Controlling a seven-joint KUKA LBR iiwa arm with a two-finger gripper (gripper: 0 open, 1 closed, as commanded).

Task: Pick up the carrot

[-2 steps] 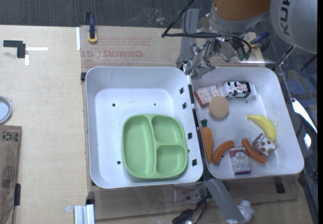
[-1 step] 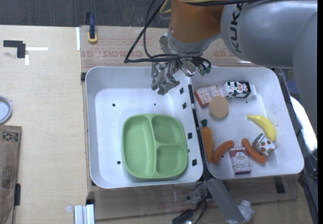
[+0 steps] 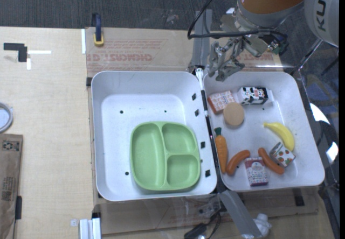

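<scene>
Approach step: the gripper (image 3: 223,65) is held open and empty above the right bin's (image 3: 302,98) far-left corner. The carrot (image 3: 221,149) lies along the bin's left wall; descent and alignment over it are required.

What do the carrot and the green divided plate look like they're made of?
Carrot: probably molded plastic toy food, judging by its uniform orange body, smooth surface and stubby green top. Green plate: likely matte plastic, given its even pastel color, soft rounded dividers and lack of sharp glare.
</scene>
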